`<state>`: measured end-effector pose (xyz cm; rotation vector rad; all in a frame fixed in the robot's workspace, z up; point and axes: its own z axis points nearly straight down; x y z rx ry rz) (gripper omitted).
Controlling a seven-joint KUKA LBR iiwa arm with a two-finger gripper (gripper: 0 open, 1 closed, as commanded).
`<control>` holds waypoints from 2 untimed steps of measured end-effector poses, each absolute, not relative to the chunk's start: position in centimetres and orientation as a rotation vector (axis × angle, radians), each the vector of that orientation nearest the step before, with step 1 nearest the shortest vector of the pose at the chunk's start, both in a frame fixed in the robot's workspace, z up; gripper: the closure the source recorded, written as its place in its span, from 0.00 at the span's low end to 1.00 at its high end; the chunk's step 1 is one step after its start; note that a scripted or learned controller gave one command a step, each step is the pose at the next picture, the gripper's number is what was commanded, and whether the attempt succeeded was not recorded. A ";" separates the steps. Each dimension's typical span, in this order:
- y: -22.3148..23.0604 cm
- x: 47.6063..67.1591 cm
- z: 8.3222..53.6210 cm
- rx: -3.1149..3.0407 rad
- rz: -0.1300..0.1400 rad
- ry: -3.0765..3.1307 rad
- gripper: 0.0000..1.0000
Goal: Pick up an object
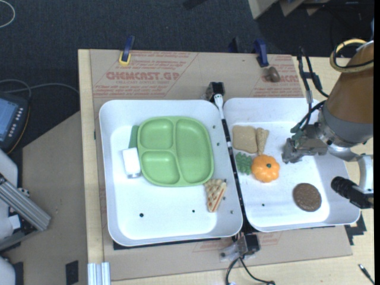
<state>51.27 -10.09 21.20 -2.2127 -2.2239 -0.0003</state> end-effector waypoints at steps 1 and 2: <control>-4.7 51.8 22.1 -2.215 -0.004 -2.229 1.00; 1.1 50.6 23.2 -2.211 -0.004 -2.229 1.00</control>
